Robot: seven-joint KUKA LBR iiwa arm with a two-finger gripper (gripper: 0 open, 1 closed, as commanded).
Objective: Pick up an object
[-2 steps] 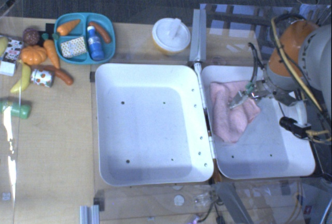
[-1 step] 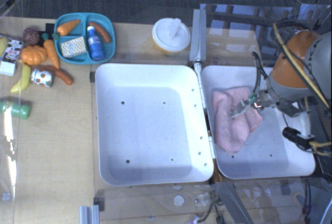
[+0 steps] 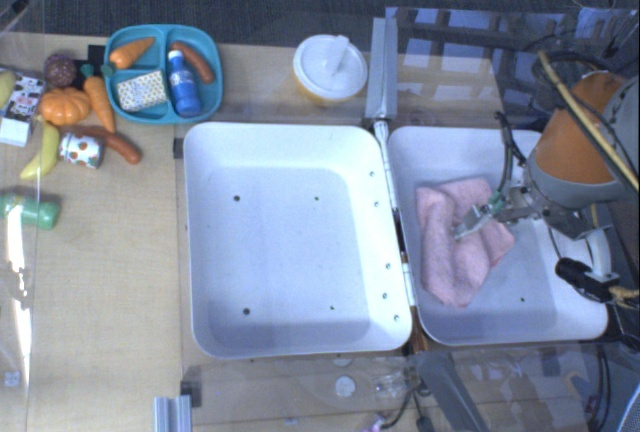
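Observation:
A crumpled pink cloth point(image 3: 455, 240) lies in the right white bin point(image 3: 540, 315), toward its left half. My gripper point(image 3: 472, 223) reaches in from the right and sits low over the cloth's right part, its metal fingers pointing left and down onto the fabric. The fingers look close together at the cloth's surface, with a fold of fabric bunched around the tips. The grey arm with its orange band point(image 3: 580, 145) stands over the bin's right side.
The left white bin point(image 3: 285, 240) is beside it. On the bench at the left lie toy foods, a teal divided plate point(image 3: 160, 72) and a small can point(image 3: 80, 150). A white lidded bowl point(image 3: 330, 67) stands behind the bins.

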